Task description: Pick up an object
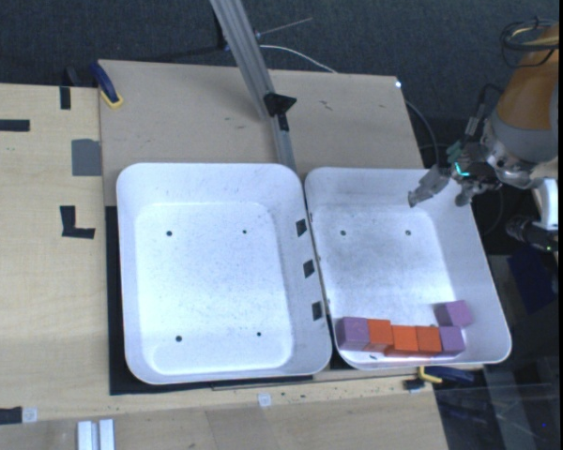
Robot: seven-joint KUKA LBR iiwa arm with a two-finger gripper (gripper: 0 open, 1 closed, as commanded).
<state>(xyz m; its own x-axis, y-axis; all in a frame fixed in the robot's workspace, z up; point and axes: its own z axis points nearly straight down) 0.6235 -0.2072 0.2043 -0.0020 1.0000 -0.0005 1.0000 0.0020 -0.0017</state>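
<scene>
While apart and bare, fingers (443, 187) above right bin's (479, 251) far corner, blocks (403, 336) well away.

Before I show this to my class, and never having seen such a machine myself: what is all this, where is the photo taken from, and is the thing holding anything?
This is one photo from a camera fixed above a workbench, looking down at a slant. The grey and orange shape at the right is a robot arm reaching in. Its claw hangs over the far right corner of the right bin, and nothing shows between its fingers. Two shallow white bins sit side by side. Small purple blocks and orange blocks lie in a row along the right bin's near edge. The left bin is beside it. The arm's job is to pick up one object.
</scene>
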